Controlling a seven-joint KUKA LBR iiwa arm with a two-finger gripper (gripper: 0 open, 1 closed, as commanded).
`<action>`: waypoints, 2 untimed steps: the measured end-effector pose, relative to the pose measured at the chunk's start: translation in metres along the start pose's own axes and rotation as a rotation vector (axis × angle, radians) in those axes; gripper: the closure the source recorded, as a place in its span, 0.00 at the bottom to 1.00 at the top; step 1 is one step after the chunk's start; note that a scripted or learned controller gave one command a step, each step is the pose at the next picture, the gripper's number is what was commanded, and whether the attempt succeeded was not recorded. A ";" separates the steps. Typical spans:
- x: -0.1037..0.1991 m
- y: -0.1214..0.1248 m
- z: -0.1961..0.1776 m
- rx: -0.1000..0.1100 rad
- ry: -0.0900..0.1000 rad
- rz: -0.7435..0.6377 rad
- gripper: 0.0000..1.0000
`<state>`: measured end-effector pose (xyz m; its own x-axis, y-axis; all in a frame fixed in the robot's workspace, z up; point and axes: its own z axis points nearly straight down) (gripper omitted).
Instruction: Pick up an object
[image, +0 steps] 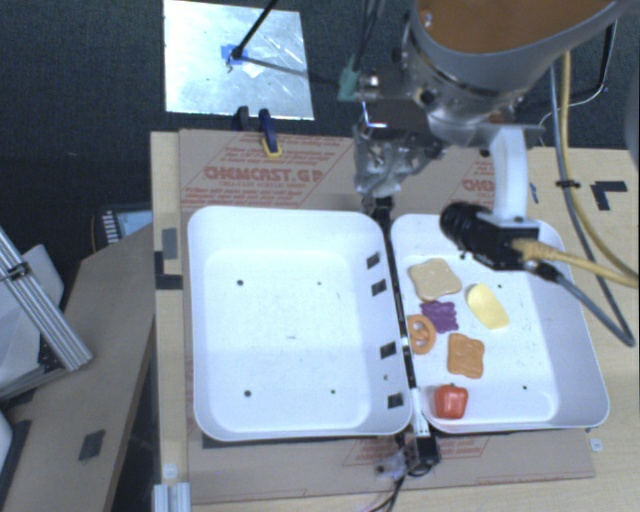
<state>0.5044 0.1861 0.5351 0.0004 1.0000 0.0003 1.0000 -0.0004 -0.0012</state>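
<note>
The grey KUKA arm (480, 70) has a rounded metallic housing with a broad orange band (500, 20) around its upper section. Below the housing sits a silver-grey wrist flange carrying a small green component (348, 82) on its left side. The two-finger gripper (381, 185) is a dark grey metal assembly with exposed mechanical parts. A white bracket (508, 175) extends from the wrist to a black cylindrical module (480, 238). Yellow cables (590, 262) and grey hoses run from this module and along the arm.
</note>
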 end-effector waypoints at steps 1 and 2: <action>0.051 -0.004 0.000 -0.003 0.003 -0.009 1.00; 0.048 -0.003 0.000 -0.003 0.001 -0.004 0.00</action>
